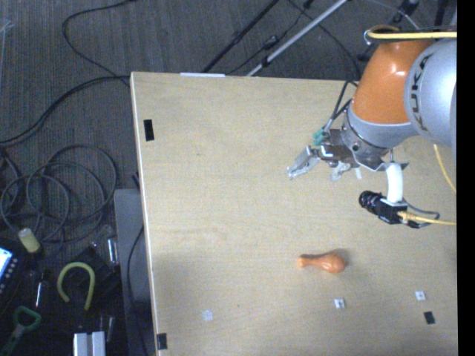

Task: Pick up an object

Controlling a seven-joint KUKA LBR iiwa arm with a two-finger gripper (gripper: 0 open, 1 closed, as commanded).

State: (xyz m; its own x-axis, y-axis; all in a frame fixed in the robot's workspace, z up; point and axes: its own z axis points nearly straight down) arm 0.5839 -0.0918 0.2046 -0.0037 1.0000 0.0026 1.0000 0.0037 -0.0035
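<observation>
— Nearest you, low on the wooden bench [223,199], what do you count?

— One orange object [323,262], pear-shaped, lying flat on the bare board. It's the single loose thing on the surface (apart from a few small square markers, such as the one just below it [339,302], and a black tab near the far left edge [148,130]).

— Which way does it point?

— Its long axis runs nearly left to right across your view. The narrow neck points left, the fat bulb sits on the right, tilted down a touch.

— And the arm?

— You have one arm [404,80] coming in from the right, its orange band above the wrist. The gripper [315,163] reaches leftward and slightly down, hovering well above and apart from the orange object. Two fingers show, one [299,167] stretched further left than the other, with a gap between them and nothing in that gap.

— Anything else?

— A black cable fitting [380,205] hangs under the wrist.
</observation>
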